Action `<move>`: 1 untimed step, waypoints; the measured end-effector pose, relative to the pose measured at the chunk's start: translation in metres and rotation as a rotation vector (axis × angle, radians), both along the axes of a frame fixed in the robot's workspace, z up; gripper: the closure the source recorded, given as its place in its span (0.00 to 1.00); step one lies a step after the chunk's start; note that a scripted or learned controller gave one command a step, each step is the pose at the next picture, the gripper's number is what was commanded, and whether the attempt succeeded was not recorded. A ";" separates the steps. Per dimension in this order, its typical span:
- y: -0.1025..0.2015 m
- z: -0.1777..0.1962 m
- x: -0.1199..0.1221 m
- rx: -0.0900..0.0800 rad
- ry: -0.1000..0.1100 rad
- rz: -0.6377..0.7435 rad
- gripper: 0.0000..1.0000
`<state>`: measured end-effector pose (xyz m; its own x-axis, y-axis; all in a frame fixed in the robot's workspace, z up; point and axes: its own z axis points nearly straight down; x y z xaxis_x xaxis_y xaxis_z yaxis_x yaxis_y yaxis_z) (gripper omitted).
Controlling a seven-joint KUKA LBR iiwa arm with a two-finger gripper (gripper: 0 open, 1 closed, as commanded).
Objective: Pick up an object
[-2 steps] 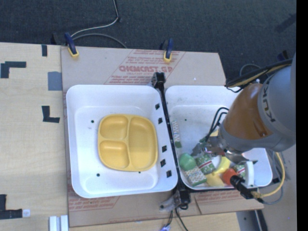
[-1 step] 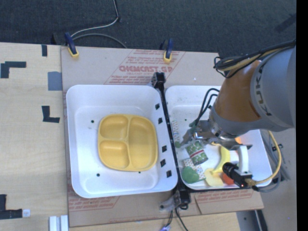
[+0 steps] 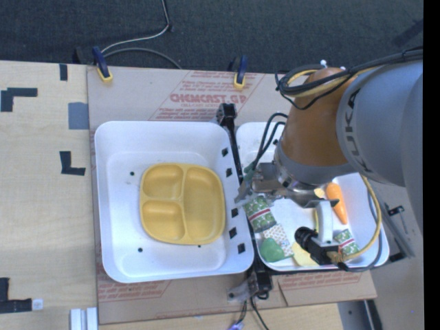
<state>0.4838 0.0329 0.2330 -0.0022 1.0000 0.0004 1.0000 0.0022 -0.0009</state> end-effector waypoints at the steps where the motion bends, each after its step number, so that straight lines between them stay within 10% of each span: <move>1: 0.070 -0.036 0.054 -0.001 0.002 0.000 1.00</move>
